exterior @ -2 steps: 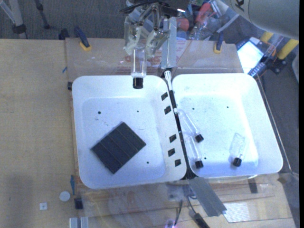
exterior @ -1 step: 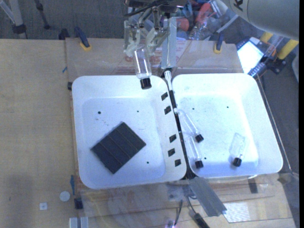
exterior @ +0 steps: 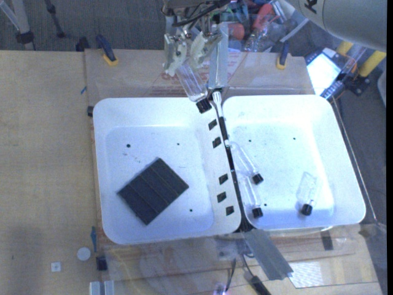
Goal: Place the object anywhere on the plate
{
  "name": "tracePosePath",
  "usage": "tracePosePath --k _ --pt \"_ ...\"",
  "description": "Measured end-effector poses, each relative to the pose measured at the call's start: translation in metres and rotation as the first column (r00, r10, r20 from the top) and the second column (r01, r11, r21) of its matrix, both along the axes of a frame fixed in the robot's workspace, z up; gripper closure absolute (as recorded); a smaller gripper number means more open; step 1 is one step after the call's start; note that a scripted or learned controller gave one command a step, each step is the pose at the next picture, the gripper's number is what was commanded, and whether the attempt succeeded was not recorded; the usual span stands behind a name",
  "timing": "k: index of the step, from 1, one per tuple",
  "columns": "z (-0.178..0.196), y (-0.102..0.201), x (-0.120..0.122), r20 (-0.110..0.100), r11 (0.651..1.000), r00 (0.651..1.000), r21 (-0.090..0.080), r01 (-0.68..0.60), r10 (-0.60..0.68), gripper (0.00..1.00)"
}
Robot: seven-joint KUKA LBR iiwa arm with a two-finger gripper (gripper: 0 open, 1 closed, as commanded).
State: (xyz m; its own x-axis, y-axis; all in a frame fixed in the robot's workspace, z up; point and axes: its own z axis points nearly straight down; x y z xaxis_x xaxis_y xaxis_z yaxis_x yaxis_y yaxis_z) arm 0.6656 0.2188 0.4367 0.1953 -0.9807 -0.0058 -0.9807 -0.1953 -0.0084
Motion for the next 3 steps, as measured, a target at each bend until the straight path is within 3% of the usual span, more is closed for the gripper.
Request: tracePosePath --k 1,2,3 --pt "-0.001 0.007 -0.013 -0.005 0.898 0.898 -0.003 -0.440 0.440 1.00" --pt "-0.001 0.000 -0.094 -0.007 0.826 0.826 -0.005 -0.563 0.563 1.00" --pt "-0.001 -0.001 -0.006 -0.002 0.864 0.864 -0.004 -0.504 0.504 1.00"
